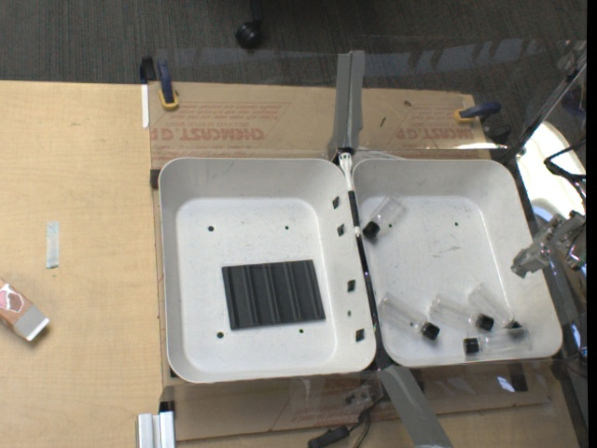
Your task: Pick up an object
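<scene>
Left bin (182,250) holds a dark ribbed mat (273,293) lying flat near its middle; right bin (504,189) holds several clear vials with black caps, one (381,220) near the upper left by the divider, the others (466,323) scattered along the front wall. Gripper (544,253) sits at the right bin's right rim, above the wall and apart from every vial; whether it is open or closed cannot be made out, and nothing visible is in its grasp.

Both bins (177,250) are white. The mat (273,294) in the left one is dark grey, ribbed. The vials (485,308) are clear, black-capped. The bench (75,175) is tan; its cardboard (252,124) carries red lettering.
</scene>
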Available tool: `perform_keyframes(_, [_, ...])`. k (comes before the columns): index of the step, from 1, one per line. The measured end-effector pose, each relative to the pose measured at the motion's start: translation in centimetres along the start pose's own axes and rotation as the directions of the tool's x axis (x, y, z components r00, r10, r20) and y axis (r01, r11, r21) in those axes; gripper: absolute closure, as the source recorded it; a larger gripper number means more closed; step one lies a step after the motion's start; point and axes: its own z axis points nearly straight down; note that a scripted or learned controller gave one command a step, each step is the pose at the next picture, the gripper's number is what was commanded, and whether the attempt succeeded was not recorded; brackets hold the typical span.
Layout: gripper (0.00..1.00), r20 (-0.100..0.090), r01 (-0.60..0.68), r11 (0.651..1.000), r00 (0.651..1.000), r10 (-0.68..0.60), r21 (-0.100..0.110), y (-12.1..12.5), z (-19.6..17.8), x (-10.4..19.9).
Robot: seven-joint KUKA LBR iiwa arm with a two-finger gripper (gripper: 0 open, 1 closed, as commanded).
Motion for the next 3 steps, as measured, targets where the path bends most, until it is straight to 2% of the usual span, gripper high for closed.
perform_keyframes(1, [1.0, -0.001, -0.024, 1.0, 1.0, 0.024, 0.001, 8.3, 5.1, -0.8])
perform_keyframes(2, [1.0, 0.001, -0.599, 0.8, 0.8, 0.599, 0.002, 12.2, -4.0, -3.7])
perform_keyframes(3, [1.0, 0.002, -0.847, 0.532, 0.532, 0.847, 0.004, 9.6, -7.7, -4.8])
